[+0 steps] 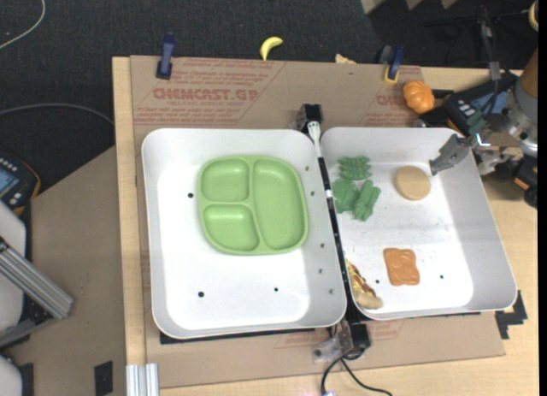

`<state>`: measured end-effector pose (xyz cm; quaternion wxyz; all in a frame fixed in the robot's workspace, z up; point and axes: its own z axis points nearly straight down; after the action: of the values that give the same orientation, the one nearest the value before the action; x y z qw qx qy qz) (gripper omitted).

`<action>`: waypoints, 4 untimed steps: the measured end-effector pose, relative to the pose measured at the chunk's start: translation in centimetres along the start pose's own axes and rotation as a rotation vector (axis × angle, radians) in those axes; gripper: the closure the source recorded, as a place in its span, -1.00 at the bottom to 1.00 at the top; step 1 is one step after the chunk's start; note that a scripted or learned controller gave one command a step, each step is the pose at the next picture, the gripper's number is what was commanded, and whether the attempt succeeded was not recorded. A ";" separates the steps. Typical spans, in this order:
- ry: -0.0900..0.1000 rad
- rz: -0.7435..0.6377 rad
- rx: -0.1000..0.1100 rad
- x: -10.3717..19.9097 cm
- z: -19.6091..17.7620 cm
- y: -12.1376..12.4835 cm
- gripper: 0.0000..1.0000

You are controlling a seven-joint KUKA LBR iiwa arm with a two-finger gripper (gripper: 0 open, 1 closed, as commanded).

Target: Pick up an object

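The table carries a brown board on which two shallow white bins sit side by side. The left bin holds a light green divided plate with three compartments, lying flat near the bin's middle. The right bin holds the smaller things: a green leafy toy vegetable close to its left wall, a round tan cookie-like piece near the upper middle, an orange-brown patty lower down, and a small yellow-and-red food piece against the lower left wall. The arm reaches in from the right, over the right bin's upper right corner. Its fingers hang just beside the tan piece, on that piece's right; whether they are spread or pressed together I cannot tell, and nothing shows between them. On the board behind the right bin lies a small orange toy, and beyond the board's far edge a little yellow banana.
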<state>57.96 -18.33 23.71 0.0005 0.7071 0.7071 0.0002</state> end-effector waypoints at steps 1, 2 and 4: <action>0.002 0.002 0.007 -2.0 16.0 1.2 -1.00; 0.005 0.000 0.009 2.6 15.3 -5.1 -1.00; 0.000 0.001 0.000 8.3 14.2 -9.9 1.00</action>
<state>48.05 -10.06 9.48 0.0004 0.7075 0.7067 0.0004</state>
